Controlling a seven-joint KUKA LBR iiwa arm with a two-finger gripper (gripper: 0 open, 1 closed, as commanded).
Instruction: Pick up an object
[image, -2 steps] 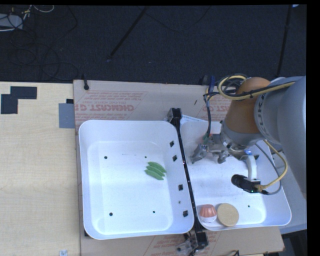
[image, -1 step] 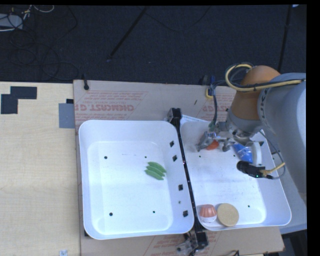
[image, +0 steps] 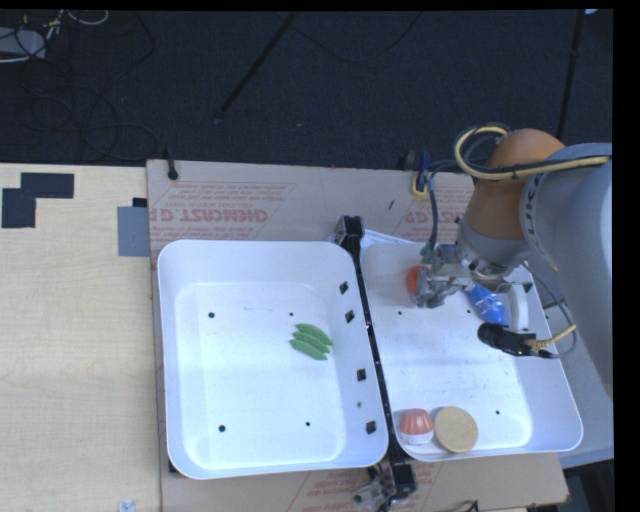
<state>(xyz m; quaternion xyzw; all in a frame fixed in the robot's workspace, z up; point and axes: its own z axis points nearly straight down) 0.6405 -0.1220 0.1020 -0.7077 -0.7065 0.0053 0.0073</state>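
The counter (image: 70, 330) is pale wood-grain laminate, and on it lies a sheet of brown corrugated cardboard (image: 250, 205) printed with red lettering that reads upside down from this view. Two shallow white plastic bins with rounded corners sit side by side on the cardboard, their inner walls touching along a black clip strip (image: 362, 330). The left bin (image: 200, 440) holds a green pea pod toy (image: 311, 341), a small cluster of smooth elongated lobes lying flat near the bin's middle; its long axis runs diagonally from upper left to lower right. The right bin (image: 545, 430) holds two items at its near edge, touching each other: a rounded orange-and-white object (image: 416, 426) and, just to its right, a flat tan disc (image: 456, 428) with a matte surface. In the far part of the right bin, an orange object (image: 412, 279) lies just to the left of the gripper (image: 436, 292), and a blue object (image: 487, 302) with a glossy surface lies just to its right, partly hidden by the wrist. The grey arm (image: 570, 215) enters from the right, with its smooth orange band (image: 505, 190) above the wrist and a yellow cable loop (image: 480, 150) over it. The gripper is lowered to the floor of the right bin; whether the fingers are released or clenched cannot be told, because the metal parts blur together. A black cable connector (image: 505, 340) hangs below the wrist over the right bin.
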